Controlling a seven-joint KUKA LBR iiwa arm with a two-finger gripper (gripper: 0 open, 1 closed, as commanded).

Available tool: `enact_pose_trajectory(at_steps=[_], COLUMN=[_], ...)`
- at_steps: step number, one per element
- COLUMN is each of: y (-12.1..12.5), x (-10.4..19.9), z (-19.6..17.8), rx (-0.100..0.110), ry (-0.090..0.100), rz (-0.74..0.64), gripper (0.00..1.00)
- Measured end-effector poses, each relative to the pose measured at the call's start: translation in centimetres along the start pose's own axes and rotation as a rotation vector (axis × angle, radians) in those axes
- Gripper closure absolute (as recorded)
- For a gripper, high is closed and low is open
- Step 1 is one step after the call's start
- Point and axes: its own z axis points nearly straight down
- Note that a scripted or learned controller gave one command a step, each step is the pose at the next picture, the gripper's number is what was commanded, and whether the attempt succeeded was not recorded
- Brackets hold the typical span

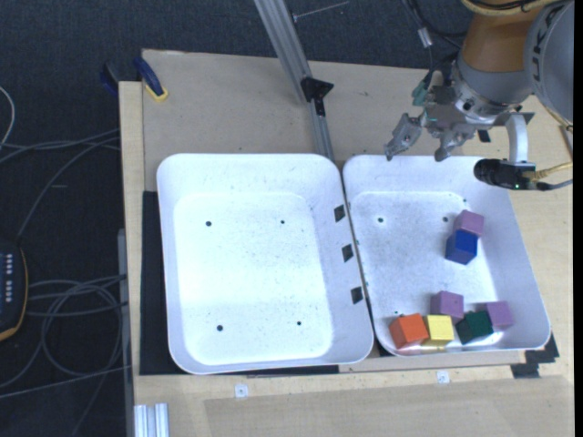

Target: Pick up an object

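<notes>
My gripper hangs above the far rim of the right bin, fingers spread open with nothing between them. Well below it in that bin lie a blue block with a purple block touching its far side. Along the near wall sit an orange block, a yellow block, a dark green block, and two more purple blocks.
The left bin lies beside the right one, joined by black clips. A slanted metal post rises behind the bins. A blue and yellow clamp sits at the bench's far left corner. Cables trail left of the bench.
</notes>
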Motion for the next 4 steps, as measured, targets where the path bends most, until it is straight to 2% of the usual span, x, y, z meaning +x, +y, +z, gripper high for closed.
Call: enact_pose_trajectory(at_steps=[1,2,4], y=[0.0,0.2,-0.5], x=[0.0,-0.4,-0.3], z=[0.0,6.2,14.0], rx=[0.000,0.006,0.004], ry=[0.000,-0.001,0.000], rz=[0.000,0.001,0.001], gripper=[0.00,0.00,0.00])
